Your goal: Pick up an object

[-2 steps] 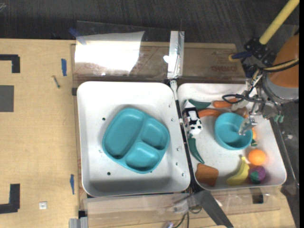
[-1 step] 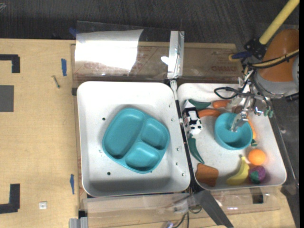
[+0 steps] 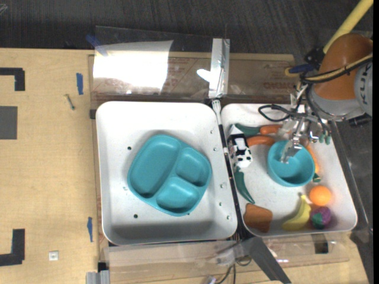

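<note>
So the gripper (image 3: 290, 149) was hanging right over the small round blue plastic bowl (image 3: 291, 165) in the right-hand white bin (image 3: 346, 176), centre-right of the frame. The fingers looked close together and pointed down into the bowl, but honestly I couldn't tell how far apart they were or whether they had anything.

My guess is the bowl was the target. It should be light and stiff, with slick plastic walls, so pinching the rim with one finger inside and one outside seemed the safest hold.

Other stuff in that bin: an orange ball (image 3: 320, 195) and a yellow toy banana (image 3: 299, 214) lower right, and a brown block (image 3: 258, 217) at the bottom. A teal divided tray (image 3: 170, 174) sat in the left white bin (image 3: 112, 158).
</note>
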Motion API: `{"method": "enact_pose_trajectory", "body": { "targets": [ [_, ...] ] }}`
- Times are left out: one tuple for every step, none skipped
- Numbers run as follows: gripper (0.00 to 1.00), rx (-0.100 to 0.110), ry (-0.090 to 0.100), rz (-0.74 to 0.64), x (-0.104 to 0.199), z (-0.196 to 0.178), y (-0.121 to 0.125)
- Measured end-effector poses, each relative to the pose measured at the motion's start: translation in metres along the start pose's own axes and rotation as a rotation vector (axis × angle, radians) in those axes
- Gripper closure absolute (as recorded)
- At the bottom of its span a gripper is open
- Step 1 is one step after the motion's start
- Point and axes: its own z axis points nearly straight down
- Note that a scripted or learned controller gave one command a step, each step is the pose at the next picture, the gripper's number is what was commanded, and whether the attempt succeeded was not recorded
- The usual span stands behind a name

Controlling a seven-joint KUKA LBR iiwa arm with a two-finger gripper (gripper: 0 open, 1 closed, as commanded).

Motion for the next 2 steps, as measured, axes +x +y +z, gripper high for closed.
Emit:
{"method": "enact_pose_trajectory", "body": {
  "targets": [
    [0.00, -0.018, -0.027, 0.062, 0.029, -0.001, 0.079],
    [0.00, -0.017, -0.040, -0.239, 0.058, -0.001, 0.076]
  ]
}}
